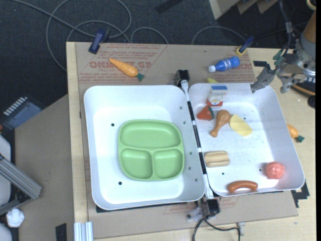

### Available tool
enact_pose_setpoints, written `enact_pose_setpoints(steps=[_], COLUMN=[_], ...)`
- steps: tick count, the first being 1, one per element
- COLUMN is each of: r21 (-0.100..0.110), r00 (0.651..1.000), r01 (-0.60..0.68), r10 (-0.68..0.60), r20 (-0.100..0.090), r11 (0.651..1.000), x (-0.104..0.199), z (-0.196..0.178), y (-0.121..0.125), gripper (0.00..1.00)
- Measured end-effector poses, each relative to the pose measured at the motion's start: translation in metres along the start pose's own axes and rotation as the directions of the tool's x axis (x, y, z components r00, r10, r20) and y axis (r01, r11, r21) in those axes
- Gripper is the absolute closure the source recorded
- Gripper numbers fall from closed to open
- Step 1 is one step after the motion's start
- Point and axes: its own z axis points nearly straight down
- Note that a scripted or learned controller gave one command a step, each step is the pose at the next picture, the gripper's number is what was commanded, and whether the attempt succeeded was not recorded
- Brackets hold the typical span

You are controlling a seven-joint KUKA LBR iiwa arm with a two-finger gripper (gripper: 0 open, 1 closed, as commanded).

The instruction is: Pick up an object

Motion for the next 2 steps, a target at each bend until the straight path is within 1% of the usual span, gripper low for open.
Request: enact_pose_setpoints(steps=[1, 2], r21=[0.002, 0.003], r00=[1.000, 1.000], r01=[0.002, 0.001], r10=[-0.002, -0.001], r20=[-0.002, -0.002], r11=[1.000, 1.000], x=[0.038, 0.079], z=[0.028, 0.111], y=[0.001, 0.013], gripper=[0.00, 0.00])
